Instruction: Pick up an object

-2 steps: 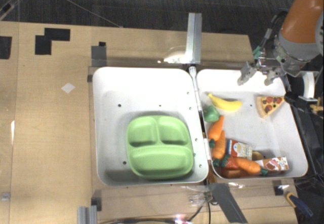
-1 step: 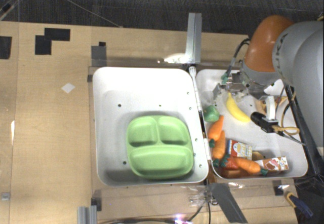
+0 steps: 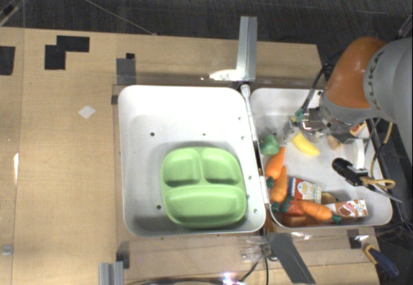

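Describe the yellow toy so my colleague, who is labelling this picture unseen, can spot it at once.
Start at the right bin, the one crowded with toy food. Near its upper middle, just below the gripper, lies a small yellow banana. It is the one yellow piece there; the carrots beside it are orange.

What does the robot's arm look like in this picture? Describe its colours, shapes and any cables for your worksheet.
The arm is a thick, rounded grey body with a glossy orange band above the wrist. Below the band sits a darker grey metal wrist section. Thin black cables loop along its side down toward the hand, which looks small, dark and metallic with bits of green.
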You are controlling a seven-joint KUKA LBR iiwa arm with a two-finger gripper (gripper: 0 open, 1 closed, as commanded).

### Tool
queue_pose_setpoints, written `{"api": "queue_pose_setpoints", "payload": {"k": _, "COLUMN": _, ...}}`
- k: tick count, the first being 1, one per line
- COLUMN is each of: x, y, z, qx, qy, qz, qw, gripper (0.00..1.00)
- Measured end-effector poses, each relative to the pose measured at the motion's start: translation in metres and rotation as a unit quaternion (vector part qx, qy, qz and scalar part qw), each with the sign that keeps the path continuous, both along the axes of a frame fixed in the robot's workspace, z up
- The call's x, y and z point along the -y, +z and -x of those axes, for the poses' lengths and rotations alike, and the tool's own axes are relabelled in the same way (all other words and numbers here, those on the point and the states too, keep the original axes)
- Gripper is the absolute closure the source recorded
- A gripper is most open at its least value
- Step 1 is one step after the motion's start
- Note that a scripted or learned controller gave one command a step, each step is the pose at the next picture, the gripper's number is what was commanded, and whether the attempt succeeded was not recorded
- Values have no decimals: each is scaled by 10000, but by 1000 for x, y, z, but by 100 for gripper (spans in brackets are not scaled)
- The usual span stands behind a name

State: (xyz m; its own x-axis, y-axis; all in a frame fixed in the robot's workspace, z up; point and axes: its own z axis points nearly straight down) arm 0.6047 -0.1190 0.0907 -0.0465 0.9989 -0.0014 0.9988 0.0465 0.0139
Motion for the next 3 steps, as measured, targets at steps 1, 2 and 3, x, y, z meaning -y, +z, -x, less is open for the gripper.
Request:
{"api": "queue_pose_setpoints", "payload": {"k": 1, "x": -2, "y": 1, "z": 11, "qx": 22, "qy": 408, "qz": 11, "qw": 9992, "gripper": 0}}
{"api": "queue_pose_setpoints", "payload": {"k": 2, "x": -5, "y": 14, "z": 9, "qx": 55, "qy": 418, "qz": -8, "qw": 9991, "gripper": 100}}
{"api": "queue_pose_setpoints", "payload": {"k": 3, "x": -87, "y": 96, "z": -37, "qx": -34, "qy": 282, "qz": -5, "qw": 9996, "gripper": 100}}
